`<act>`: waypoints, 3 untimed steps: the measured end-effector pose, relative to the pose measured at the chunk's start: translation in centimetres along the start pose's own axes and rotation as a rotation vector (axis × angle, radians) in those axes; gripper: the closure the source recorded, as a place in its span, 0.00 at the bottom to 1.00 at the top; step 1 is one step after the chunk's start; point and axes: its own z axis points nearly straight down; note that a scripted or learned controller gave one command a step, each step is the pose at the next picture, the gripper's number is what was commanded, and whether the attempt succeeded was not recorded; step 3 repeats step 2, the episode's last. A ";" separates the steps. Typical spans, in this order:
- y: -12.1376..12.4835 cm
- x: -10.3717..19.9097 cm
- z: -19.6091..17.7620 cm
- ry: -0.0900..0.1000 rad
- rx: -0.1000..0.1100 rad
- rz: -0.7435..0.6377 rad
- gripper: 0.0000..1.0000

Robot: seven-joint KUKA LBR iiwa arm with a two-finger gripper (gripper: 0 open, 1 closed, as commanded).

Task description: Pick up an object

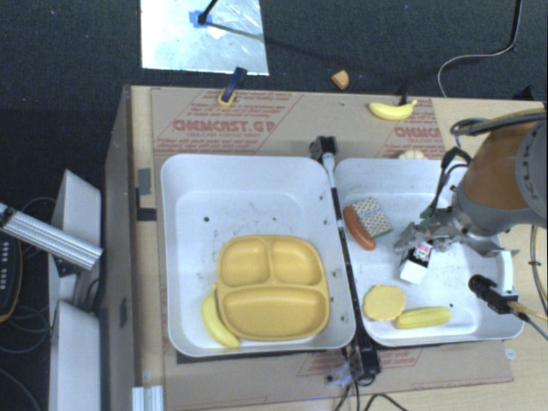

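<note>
Gripper (421,240): in the right bin (390,174), low over its middle, directly above a small white block with dark markings (415,265); contact with the block and finger spread cannot be told from this angle. Arm (505,182): grey with orange band, entering from the right. Right bin also contains: hot dog (360,228) by the left wall, chequered sponge (372,217) beside it, round yellow disc (384,302), corn cob (422,317). Left bin (197,187): yellow divided plate (272,285), banana (217,322) touching its lower left edge.
</note>
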 end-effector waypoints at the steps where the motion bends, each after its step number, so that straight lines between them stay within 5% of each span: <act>1: 0.1 0.0 -1.1 0.000 -0.004 -0.001 1.00; 2: -1.2 7.7 -11.7 0.000 -0.003 -0.001 1.00; 3: -1.2 7.7 -11.7 0.000 -0.003 -0.001 1.00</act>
